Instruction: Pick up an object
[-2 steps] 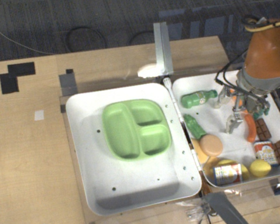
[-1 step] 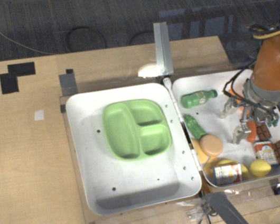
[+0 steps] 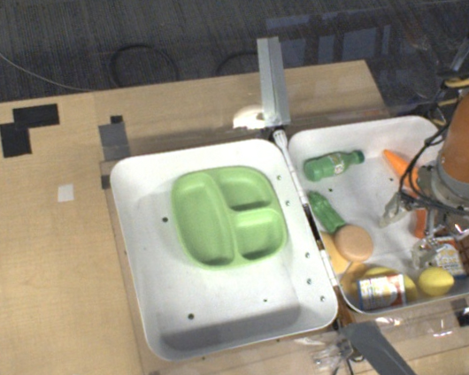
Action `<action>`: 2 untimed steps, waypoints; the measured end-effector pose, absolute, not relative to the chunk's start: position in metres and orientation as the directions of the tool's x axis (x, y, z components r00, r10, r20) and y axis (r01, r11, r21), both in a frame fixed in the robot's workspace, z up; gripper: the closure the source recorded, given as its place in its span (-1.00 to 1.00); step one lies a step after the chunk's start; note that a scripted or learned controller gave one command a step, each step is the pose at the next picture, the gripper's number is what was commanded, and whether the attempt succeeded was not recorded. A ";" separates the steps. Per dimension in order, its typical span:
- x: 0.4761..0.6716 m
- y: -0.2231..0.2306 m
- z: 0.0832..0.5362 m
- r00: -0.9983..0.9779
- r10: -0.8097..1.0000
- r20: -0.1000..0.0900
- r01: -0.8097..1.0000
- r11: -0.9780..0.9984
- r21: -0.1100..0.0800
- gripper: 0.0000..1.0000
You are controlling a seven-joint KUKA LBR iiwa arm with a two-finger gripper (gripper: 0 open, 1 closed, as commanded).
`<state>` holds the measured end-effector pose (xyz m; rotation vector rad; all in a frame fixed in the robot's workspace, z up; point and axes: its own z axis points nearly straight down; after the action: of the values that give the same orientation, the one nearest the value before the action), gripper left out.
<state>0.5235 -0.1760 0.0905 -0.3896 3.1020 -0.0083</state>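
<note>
A can (image 3: 381,291) and lemon (image 3: 436,281) lie at the right bin's (image 3: 357,196) near edge. The gripper (image 3: 436,236) hangs just above them (fingers' state: cannot tell), beside a carrot (image 3: 395,163) and two green bottles (image 3: 332,164). A green tray (image 3: 227,216) fills the left bin (image 3: 154,268).

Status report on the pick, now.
Pincer low over right bin, nothing seen held. Lemon, can, green bottles untouched. Carrot close beside arm. Green tray in left bin.

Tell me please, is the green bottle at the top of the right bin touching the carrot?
Apart. The camera view shows bare white bin floor between the green bottle and the carrot.
</note>
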 end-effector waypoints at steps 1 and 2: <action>0.649 -0.154 0.088 -0.952 -0.306 -0.004 -0.305 0.952 -0.002 -1.00; 0.611 -0.134 0.089 -0.967 -0.253 -0.011 -0.253 0.967 -0.003 -1.00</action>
<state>0.6107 -0.1338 0.0892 -0.3994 3.1043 -0.0025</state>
